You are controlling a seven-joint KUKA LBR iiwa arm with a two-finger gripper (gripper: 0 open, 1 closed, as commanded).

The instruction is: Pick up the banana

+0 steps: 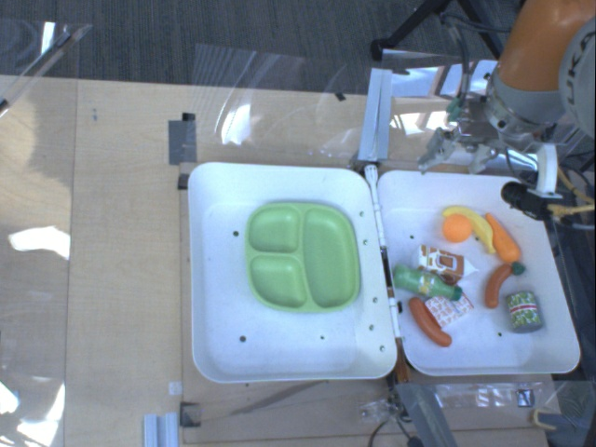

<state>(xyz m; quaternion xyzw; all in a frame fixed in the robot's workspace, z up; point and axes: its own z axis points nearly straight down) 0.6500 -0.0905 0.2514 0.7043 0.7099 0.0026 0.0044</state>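
A: Yellow banana (477, 227) sits in the right bin (559, 343), upper middle, touching the orange (455, 228) and the carrot (503, 237). Where are you?

B: I'm at the approach step. Gripper (458, 153) hangs over the bin's far rim, above the banana, nothing between the fingers.

A: Open?

B: Looks spread. Arm leans in from the right, wrist pointing down. Next I'd bring it toward me, descend, and close on the banana.

Wooden bench (102, 250) bears two white bins (214, 343), side by side.
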